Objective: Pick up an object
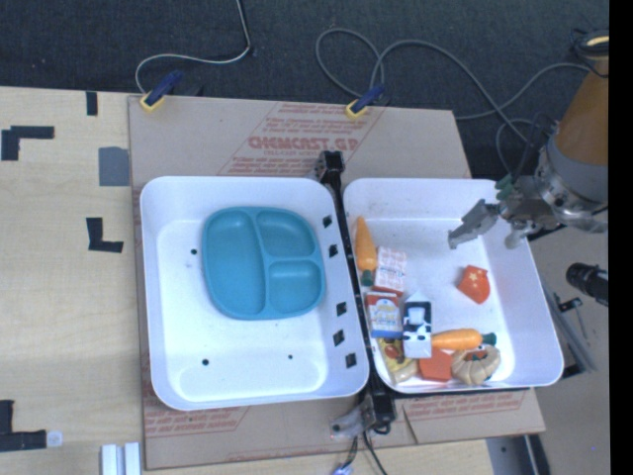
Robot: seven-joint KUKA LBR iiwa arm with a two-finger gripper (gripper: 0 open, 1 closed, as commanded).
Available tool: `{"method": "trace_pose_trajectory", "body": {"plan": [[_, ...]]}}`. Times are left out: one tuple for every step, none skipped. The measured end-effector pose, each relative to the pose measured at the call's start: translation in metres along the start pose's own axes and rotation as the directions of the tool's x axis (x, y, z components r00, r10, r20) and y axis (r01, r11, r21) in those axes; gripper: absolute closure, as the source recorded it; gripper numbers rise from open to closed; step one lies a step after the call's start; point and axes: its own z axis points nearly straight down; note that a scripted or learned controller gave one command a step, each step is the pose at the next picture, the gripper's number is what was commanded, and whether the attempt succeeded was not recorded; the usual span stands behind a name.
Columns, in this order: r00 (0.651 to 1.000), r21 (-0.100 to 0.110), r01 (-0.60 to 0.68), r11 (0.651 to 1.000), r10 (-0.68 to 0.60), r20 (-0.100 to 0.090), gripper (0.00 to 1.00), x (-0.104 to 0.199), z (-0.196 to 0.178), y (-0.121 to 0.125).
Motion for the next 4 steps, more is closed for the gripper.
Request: {"method": "trace_pose_trajectory", "body": {"plan": [[1.0, 0.003, -0.002, 1.0, 0.002, 0.0, 0.0, -0.075, 0.103, 0.012], [1.0, -0.002, 0.0, 1.0, 0.0, 0.0, 0.0, -0.07, 0.185, 0.009], [1.0, -0.001, 0.0, 1.0, 0.0, 0.0, 0.0, -0.074, 0.163, -0.002], [1.0, -0.003, -0.001, 1.0, 0.001, 0.002, 0.0, -0.075, 0.189, 0.021]]}}
